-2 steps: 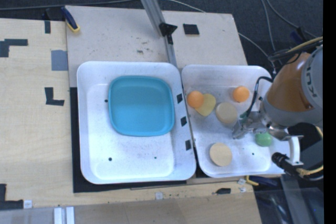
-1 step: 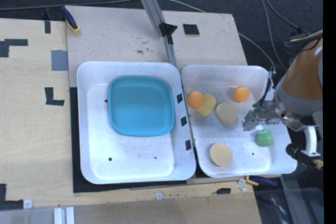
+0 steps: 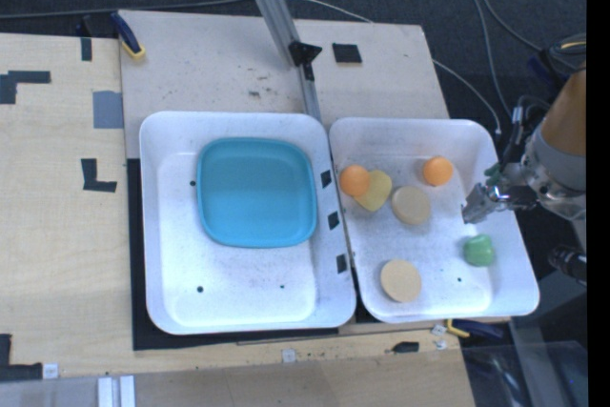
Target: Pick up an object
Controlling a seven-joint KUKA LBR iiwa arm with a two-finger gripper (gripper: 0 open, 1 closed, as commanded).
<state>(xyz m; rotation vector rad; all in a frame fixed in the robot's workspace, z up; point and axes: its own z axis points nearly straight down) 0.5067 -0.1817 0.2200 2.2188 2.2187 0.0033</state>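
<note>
Jaws hang over the right rim of the right bin [image 3: 431,131], at the end of the grey arm [image 3: 558,157] that reaches in from the right; they are too small and dark to tell whether they are released or clenched, and nothing can be made out between them. They sit just above and to the left of a small green object [image 3: 478,250], which lies near the bin's right wall, apart from the metal tips.

Further left in the same bin lie an orange ball [image 3: 437,171], a second orange ball [image 3: 354,180] touching a yellow piece [image 3: 376,192], a round beige disc [image 3: 411,205] near the middle, and another tan disc [image 3: 400,280] toward the front edge.

On the counter [image 3: 57,167], the left bin [image 3: 162,234] holds a blue square plate [image 3: 255,191] lying flat in its rear half.
</note>
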